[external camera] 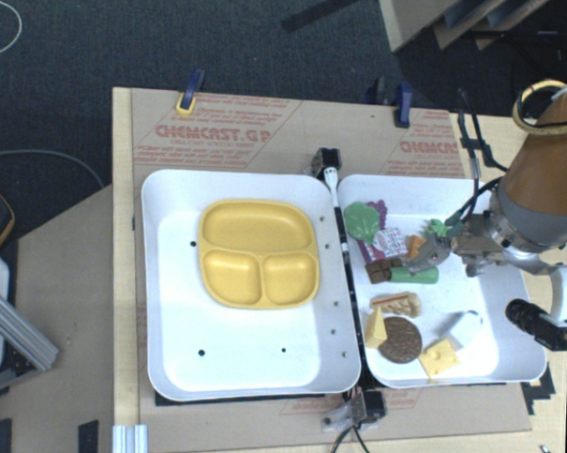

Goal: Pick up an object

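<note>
Taking the yellow divided tray (260, 252) as the landmark: it lies in the left white bin (168, 300), toward the bin's far half, its one long compartment on the far side and two smaller ones on the near side. Nothing lies in its compartments.

Right of the tray, past the ridge where the two bins meet, sits the right white bin (502, 367), and all the loose objects are crowded in its half nearer the tray. Closest to the tray's far right corner is a green leaf-shaped piece (362, 220) with a purple item (380, 212) touching it and a small printed packet (391, 242) just beside. Level with the tray's small compartments lies a dark brown block (379, 269), and next to it a green stick-like piece (426, 273).

Nearer than the tray's near edge come a tan bar (396, 300), a brown round cookie (401, 339) partly over a yellow wedge (377, 325), another yellow cheese-like chunk (437, 357), and a pale whitish piece (463, 324).

The arm (539, 176) reaches in from the far right of the tray, and the gripper (430, 248) hangs low over the green stick and a small orange piece (415, 245), among the clutter. Whether its tips are apart or closed on something cannot be told.
</note>
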